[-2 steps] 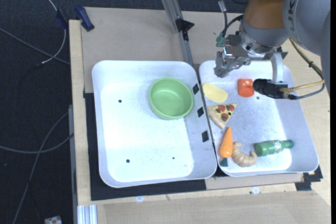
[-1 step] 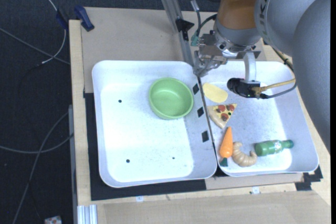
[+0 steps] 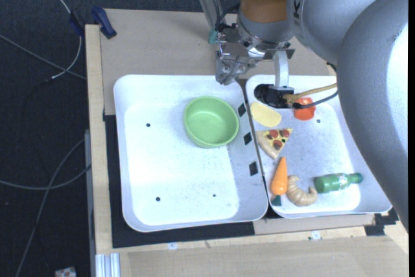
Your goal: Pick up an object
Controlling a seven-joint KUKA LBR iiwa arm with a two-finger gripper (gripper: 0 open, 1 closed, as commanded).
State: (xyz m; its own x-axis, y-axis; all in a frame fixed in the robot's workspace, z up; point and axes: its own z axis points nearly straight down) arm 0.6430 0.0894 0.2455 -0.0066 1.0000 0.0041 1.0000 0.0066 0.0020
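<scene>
The gripper (image 3: 249, 78) hangs over the bins' far rims, where they meet; whether it is open or closed cannot be told. The right bin (image 3: 324, 143) crowds a chip (image 3: 266, 115), pizza (image 3: 275, 140), carrot (image 3: 279, 177), croissant (image 3: 301, 193) and bottle (image 3: 337, 182). The left bin (image 3: 168, 178) holds a bowl (image 3: 211, 121) with open floor around.

The bench (image 3: 155, 42) is light wood. Two white bins lie on it, side by side: one (image 3: 139, 139) down-left of the gripper (image 3: 254, 78), one (image 3: 343, 159) down-right. A black mat (image 3: 117, 230) lies under them.
</scene>
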